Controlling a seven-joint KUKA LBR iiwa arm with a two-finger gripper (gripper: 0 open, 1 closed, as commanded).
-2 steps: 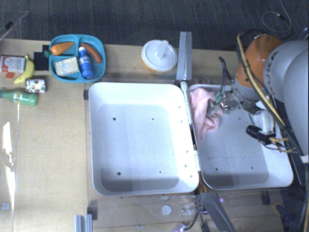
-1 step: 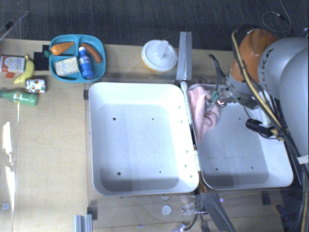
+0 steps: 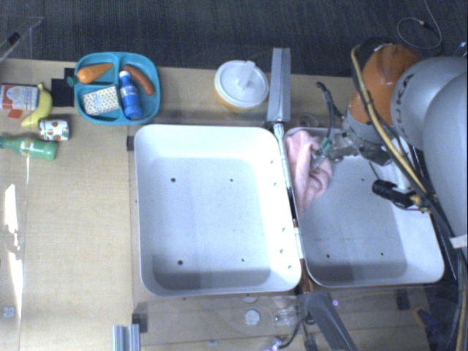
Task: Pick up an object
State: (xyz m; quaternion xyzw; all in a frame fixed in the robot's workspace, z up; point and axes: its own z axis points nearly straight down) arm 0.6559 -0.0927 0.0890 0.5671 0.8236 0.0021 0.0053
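Wooden bench, we note two smooth white bins, crumpled pink cloth in right one, gripper against it, grip we cannot tell.

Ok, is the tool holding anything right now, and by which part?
Cannot be told. The tool sits at the right edge of the pink cloth in the right bin; any hold is hidden.

Both white bins appear as smooth, matt moulded plastic. A soft, crumpled pink cloth is seen in the right bin. The bench looks like pale wood with a satin finish. The blue divided tray is glossy plastic. The arm shows smooth grey casing, possibly painted metal, with a shiny orange band.
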